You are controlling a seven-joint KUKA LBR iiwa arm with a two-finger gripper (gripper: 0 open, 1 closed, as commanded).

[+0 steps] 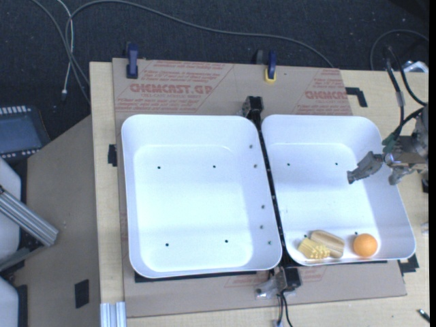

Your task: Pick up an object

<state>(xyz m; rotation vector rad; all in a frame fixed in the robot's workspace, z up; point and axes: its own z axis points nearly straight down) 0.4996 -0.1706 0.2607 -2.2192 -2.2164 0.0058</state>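
Note:
Three small objects lie along the near edge of the right bin (327, 142): an orange ball (365, 244), a tan oblong roll (328, 239) and a yellow corn-like piece (313, 250) touching the roll. My gripper (377, 174) hovers over the right side of this bin, well behind the ball. It is open, its dark fingers (358, 173) spread apart with nothing between them.
The left bin (197, 189) sits beside the right one, the two rims meeting along a dark seam. Both rest on a cardboard-covered board held by blue clamps (131, 58) at the back. Cables hang near the arm at the right edge.

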